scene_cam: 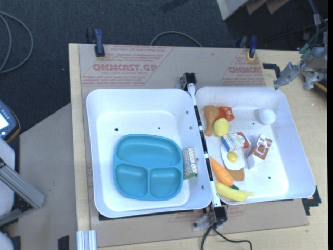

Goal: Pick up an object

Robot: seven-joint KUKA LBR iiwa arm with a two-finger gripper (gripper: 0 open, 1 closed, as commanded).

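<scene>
Here two bins (99, 108) sit side by side: one tray (148, 166) left, one banana (232, 192) right, well apart from the jaws; their state is unclear.

Both white bins (140, 105) looked like smooth, slightly glossy plastic. The blue divided tray (149, 166) was matt plastic. The table (156, 66) had a brown paper-like cover with red print. The banana (232, 192) and carrot (221, 173) looked like shiny plastic toys.
</scene>
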